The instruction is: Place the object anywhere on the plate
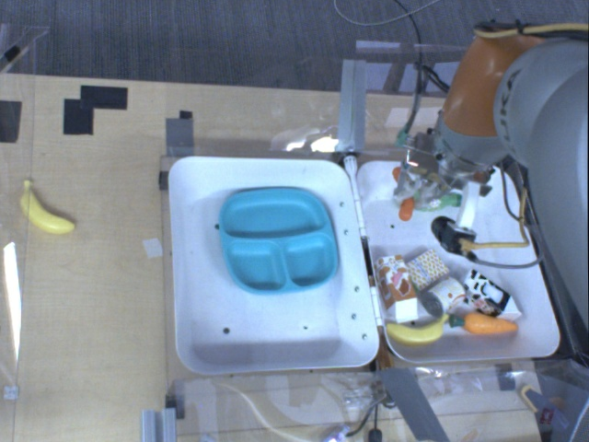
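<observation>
Nearest the lens, along the front of the right bin (pixel 543 339): a banana (pixel 416 331), a carrot (pixel 488 324), patterned packets (pixel 411 273) and a cow-print piece (pixel 488 290). Gripper (pixel 425 190), low over that bin's back left corner, fingers too blurred to tell whether spread or pinching; a small orange object (pixel 406 210), long axis roughly upright in view, sits just below and left of it, grasp unconfirmed. Blue plate (pixel 276 238) lies well left in the left bin (pixel 198 274), across the divider, so the carry likely runs leftward; a second banana (pixel 44 213) rests on the bench beyond.

Blue plate (pixel 276 239) lies bare; right bin (pixel 543 334) crowded.
</observation>
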Tool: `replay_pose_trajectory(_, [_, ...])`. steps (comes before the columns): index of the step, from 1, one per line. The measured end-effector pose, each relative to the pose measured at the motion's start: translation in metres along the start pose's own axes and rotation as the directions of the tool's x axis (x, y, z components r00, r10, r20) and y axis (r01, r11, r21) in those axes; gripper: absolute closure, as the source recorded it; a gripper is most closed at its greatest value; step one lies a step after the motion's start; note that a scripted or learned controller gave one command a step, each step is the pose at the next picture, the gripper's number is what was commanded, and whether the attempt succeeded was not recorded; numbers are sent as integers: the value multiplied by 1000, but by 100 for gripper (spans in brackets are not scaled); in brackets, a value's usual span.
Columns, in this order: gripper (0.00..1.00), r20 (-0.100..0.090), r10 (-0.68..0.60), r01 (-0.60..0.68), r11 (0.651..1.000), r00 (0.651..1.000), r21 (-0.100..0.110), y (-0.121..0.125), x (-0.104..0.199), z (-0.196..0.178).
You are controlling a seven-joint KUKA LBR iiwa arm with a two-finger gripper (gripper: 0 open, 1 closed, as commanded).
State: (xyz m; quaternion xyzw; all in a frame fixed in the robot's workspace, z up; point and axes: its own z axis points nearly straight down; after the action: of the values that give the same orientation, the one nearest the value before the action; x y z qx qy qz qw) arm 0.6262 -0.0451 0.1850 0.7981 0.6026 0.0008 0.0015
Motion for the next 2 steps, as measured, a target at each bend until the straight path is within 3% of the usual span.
replay_pose_trajectory(1, [100, 0, -202, 202, 979, 979, -3, 1, -27, -76])
replay_pose_trajectory(2, [100, -2, -256, 256, 967, 967, 1, -65, 34, 0])
